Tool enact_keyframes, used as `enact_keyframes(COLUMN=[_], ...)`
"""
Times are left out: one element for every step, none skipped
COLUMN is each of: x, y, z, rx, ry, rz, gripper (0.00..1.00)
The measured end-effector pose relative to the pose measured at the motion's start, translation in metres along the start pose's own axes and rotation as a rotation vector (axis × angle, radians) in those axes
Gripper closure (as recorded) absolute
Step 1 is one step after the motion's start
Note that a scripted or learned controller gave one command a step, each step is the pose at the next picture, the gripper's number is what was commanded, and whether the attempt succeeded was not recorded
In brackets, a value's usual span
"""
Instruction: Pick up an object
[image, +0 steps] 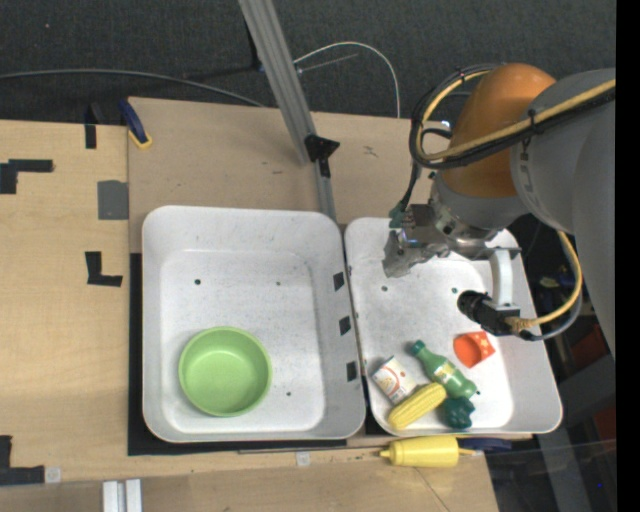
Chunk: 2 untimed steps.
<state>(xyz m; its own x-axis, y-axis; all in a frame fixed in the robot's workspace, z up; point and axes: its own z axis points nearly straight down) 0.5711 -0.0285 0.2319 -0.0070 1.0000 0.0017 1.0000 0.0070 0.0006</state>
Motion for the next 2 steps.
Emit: enact_keyframes(x=[0.052,0.091], y=[0.024,0.049], z=[-0.005,0.007], rx=[0.001,0.002], ry=[0.0,-0.001], rz=[0.0,0.002], gripper=[1.0,1.0])
